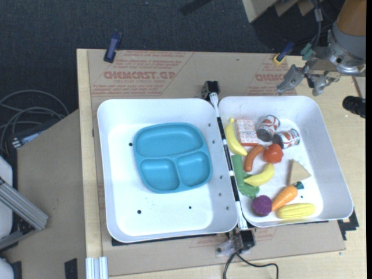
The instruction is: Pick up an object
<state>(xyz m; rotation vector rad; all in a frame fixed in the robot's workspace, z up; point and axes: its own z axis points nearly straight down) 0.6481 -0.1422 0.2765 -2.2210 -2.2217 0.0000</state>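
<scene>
The grey metal gripper hangs high over the back edge of the right white bin. Its two fingers look spread apart, with nothing between them, likely ready to drop onto a toy. Below it, the toys sit crowded together: a yellow plastic banana, a small red tomato, an orange carrot, a purple ball. The left white bin holds a blue divided plate.

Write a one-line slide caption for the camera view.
Gripper open above the right bin's far rim, toy food untouched inside; blue tray in the left bin.
</scene>
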